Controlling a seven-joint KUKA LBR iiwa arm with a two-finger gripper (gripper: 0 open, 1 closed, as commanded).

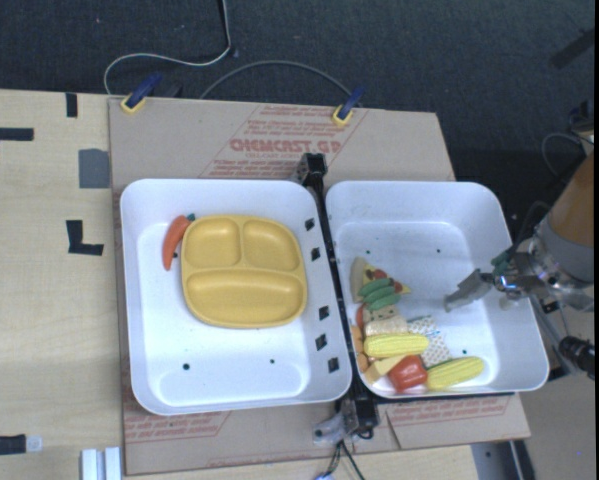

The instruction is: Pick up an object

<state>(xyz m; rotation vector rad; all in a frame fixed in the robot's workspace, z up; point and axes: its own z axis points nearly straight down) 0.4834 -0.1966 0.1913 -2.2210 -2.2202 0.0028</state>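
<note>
Hovering tool point(461, 294) — can't tell its grip | right bin point(429, 203) | toy food point(409, 353) untouched | pick not started

One fixed camera above bench point(39, 268), slanted down, both bins framed

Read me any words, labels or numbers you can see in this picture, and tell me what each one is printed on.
"CHEMCAST GP", roughly, in red on the brown board under the bins; blurred, so the reading is uncertain.
Fainter red print repeated elsewhere on that board: too blurred to read.
Black marks on the wooden bench: shapes, not letters.
Nothing readable on the yellow plate or the toy food.
</note>
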